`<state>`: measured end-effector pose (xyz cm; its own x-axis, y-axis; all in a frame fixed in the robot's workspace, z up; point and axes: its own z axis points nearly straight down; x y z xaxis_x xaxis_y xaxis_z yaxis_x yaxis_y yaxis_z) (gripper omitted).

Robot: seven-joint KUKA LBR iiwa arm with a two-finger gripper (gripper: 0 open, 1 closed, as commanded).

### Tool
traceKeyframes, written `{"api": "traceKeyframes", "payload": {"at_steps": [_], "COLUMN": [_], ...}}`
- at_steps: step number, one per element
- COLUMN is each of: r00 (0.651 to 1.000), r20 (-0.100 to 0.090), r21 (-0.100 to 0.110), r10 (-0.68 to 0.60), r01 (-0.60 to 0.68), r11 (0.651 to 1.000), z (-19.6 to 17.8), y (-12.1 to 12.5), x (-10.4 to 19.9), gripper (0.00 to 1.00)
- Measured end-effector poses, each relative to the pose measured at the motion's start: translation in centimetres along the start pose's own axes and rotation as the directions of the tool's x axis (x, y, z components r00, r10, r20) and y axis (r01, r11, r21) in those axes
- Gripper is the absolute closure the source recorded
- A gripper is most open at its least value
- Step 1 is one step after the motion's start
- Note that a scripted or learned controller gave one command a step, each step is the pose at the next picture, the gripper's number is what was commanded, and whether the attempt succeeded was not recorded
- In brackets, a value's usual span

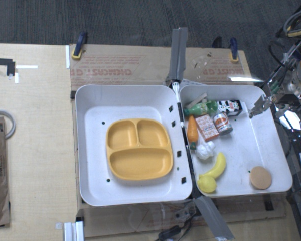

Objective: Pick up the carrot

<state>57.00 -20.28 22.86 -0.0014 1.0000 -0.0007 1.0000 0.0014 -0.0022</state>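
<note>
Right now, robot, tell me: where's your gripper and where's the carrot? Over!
Gripper at right bin's far right edge, holding nothing. Carrot by the divider, untouched. Red box and white ball crowd it.

The carrot (192,130), orange with a green top, lies lengthwise just right of the frame's centre, against the right bin's left wall, its green end pointing down the frame.

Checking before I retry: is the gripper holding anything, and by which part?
Nothing held: the gripper hangs at the right bin's far right edge, apart from the carrot.
</note>
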Motion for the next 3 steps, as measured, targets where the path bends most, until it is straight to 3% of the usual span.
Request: {"api": "traceKeyframes", "payload": {"at_steps": [1, 2, 3], "r00": [0.992, 0.998, 0.980], "r20": [0.000, -0.001, 0.001], "r21": [0.001, 0.001, 0.000], "r10": [-0.125, -0.062, -0.201], "r01": [0.125, 0.062, 0.201], "r11": [0.992, 0.998, 0.980], "z": [4.7, 13.8, -1.1], "y": [-5.6, -6.7, -7.2], "x": [7.9, 7.6, 13.1], "gripper": [0.00, 0.00, 0.00]}}
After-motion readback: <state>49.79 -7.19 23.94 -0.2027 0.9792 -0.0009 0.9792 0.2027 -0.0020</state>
